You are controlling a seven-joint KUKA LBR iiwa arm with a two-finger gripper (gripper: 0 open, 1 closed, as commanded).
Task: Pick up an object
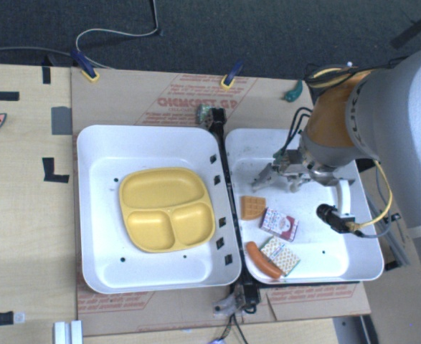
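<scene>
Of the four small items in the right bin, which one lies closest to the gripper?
The waffle-like brown square, the uppermost item, just below-left of the gripper. The red-and-white packet, checkered packet and sausage lie further down.

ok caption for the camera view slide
Gripper over the right bin, above waffle, hot dog and two packets; yellow divided plate in left bin.

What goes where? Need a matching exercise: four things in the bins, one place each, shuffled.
Things:
1. yellow divided plastic plate
2. tan square waffle
3. orange-red toy hot dog
4. two-finger gripper

Places:
A. right bin, front edge
B. left bin, centre
C. over the right bin's back half
D. right bin, beside the divider, behind the red-and-white packet

Pairs: 1-B, 2-D, 3-A, 4-C
</scene>
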